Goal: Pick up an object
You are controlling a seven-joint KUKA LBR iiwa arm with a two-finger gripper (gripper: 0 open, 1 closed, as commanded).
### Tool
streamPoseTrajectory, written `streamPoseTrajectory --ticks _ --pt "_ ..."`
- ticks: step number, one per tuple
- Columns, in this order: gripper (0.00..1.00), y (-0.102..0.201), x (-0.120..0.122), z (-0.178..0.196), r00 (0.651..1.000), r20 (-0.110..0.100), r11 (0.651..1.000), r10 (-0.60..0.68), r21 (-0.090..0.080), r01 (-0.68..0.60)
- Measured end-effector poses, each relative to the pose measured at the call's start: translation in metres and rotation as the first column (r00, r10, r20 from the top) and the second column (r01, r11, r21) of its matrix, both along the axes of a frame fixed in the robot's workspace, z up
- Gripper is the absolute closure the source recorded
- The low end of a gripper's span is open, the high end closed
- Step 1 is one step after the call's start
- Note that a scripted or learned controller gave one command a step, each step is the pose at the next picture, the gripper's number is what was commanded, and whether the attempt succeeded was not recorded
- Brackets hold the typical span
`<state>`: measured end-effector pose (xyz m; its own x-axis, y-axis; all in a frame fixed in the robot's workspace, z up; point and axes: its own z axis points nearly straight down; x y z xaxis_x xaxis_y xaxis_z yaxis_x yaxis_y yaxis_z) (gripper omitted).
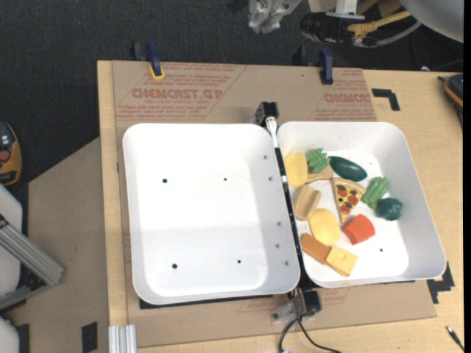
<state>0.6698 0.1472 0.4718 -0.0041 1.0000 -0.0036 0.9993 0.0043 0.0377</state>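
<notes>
The right bin (pixel 412 234) holds a heap of toy foods. Among them are a yellow piece (pixel 296 169), a leafy green piece (pixel 318 158), a dark green oval (pixel 347 168) and a pizza slice (pixel 346 195). There are also a green pepper (pixel 375 190), a dark green lump (pixel 389 209) and a red piece (pixel 359 229). A yellow round piece (pixel 324 226), a tan roll (pixel 306 201), an orange block (pixel 316 248) and a cheese wedge (pixel 341 260) lie nearby. My gripper (pixel 268 9) hangs high at the top edge, beyond the bench's far side and well away from both bins.
The left bin (pixel 147 271) sits beside the right one, their rims touching along the middle. Both rest on a brown board (pixel 184 94) held by two blue clamps (pixel 154 59) at the far edge. Cables and arm parts (pixel 346 24) crowd the top right.
</notes>
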Motion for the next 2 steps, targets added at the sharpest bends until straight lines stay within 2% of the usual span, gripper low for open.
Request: streamPoseTrajectory --ticks 2 --pt "1.00 0.001 0.001 0.022 1.000 0.009 1.000 0.001 -0.001 -0.001"
